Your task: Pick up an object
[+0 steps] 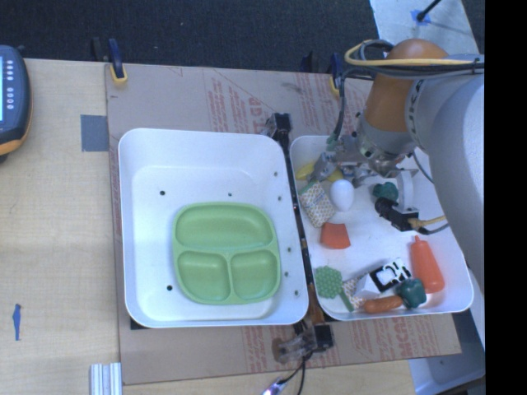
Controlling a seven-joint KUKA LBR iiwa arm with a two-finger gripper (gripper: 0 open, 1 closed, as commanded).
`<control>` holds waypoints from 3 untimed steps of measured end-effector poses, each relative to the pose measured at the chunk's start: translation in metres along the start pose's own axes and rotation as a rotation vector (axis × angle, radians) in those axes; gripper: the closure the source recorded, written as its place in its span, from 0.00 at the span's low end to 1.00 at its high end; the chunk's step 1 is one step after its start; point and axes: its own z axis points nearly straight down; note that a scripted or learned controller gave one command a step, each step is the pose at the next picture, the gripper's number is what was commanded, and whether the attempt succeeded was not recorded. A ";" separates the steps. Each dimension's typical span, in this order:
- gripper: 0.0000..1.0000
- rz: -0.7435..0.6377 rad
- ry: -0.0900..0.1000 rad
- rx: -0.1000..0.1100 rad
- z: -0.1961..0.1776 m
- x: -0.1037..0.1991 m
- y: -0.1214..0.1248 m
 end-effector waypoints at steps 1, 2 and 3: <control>1.00 -0.002 -0.001 0.006 -0.010 -0.001 -0.001; 1.00 -0.006 0.004 -0.023 -0.150 0.058 -0.082; 1.00 -0.006 0.002 -0.010 -0.149 0.091 -0.116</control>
